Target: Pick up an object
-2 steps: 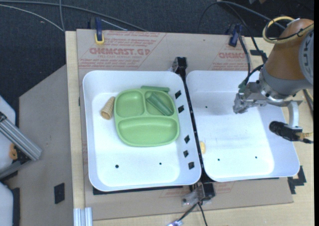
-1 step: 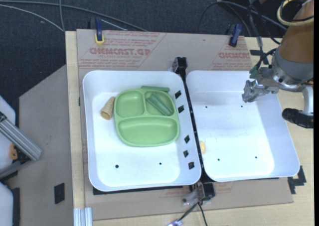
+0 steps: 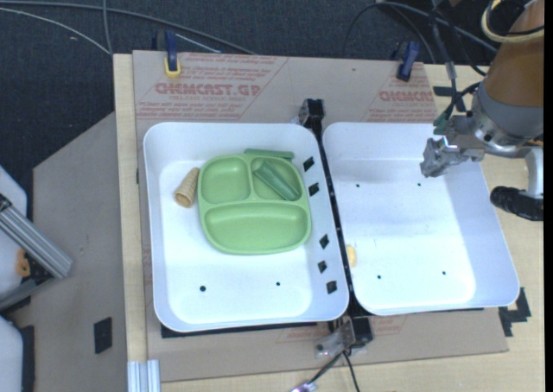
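A green divided plate (image 3: pixel 253 205) lies in the left bin (image 3: pixel 173 295), with a dark green piece (image 3: pixel 278 178) in its upper right compartment. A tan ice-cream cone (image 3: pixel 186 188) lies just left of the plate on the bin floor. A small yellow-orange object (image 3: pixel 350 255) sits at the left edge of the right bin (image 3: pixel 449 287), by the divider. My gripper (image 3: pixel 435 160) hangs over the upper right part of the right bin, far from all these things, with nothing visible in it.
Black clips (image 3: pixel 326 243) run along the divider between the bins. Blue clamps (image 3: pixel 172 51) hold the cardboard base at the back. Cables cross the dark floor behind, and a black part (image 3: pixel 518 202) juts in at the right edge.
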You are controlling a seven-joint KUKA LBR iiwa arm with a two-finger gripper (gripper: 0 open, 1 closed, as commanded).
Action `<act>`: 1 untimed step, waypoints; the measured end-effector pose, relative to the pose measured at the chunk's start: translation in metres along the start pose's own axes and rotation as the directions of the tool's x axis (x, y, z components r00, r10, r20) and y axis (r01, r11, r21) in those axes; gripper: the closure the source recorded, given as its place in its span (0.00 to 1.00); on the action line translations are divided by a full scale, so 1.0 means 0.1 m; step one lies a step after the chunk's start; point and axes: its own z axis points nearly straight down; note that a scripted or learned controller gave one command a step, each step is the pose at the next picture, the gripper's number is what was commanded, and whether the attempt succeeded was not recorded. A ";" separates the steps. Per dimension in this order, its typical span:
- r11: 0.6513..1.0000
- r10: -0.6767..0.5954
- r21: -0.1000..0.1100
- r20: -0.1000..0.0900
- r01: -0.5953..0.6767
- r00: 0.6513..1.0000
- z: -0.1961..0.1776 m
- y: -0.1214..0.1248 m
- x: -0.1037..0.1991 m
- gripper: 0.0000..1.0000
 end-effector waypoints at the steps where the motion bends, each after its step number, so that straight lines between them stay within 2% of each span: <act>1: 1.000 -0.004 -0.001 -0.001 0.004 1.000 -0.11 0.16 0.49 1.00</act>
